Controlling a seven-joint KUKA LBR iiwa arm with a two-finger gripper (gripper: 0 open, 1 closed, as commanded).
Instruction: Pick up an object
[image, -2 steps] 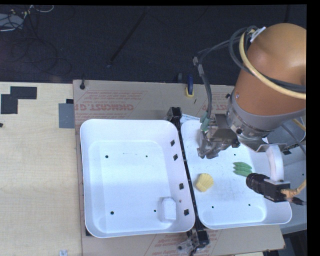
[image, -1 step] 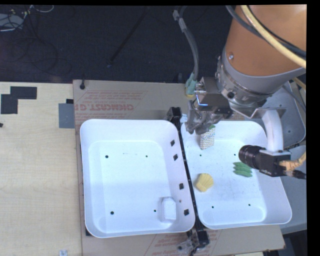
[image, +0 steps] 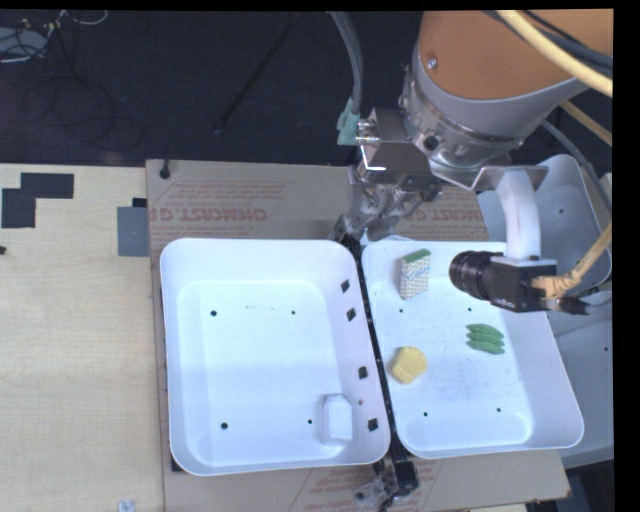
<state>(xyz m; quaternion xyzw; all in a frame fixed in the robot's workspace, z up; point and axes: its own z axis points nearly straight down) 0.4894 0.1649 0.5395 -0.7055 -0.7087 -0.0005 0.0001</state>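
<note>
Pale wooden bench top (image: 70, 330) carried a brown cardboard sheet (image: 250, 200), on which two shallow white plastic bins sat side by side, touching along their inner rims. The grey arm with its orange band (image: 480, 45) reached in from the far side, and its two-finger gripper (image: 372, 222) hung above the far end of the seam between the bins, clear of every object.

Progress: nothing had yet been lifted. All candidate objects lay on the bin floors, so approach, descent, closing and lift remained to be done.

Objects, placed relative to the gripper: a small block with a green top and speckled white sides (image: 414, 272) stood just beside it, slightly nearer the camera, in the right-hand bin (image: 540, 440). A yellow ridged shell-shaped piece (image: 408, 364) lay farther toward the camera in the same bin, close to the seam. A flat green leaf-like piece (image: 485, 338) lay well apart, out toward the arm's side. A pale white rounded block (image: 336, 418) rested in the left-hand bin (image: 190, 440), at the corner farthest from the gripper.

Gripper state: the fingers were dark and tangled against the bin rim, so their spread could not be told; no object appeared between them. The green-topped block seemed the nearest target.
</note>
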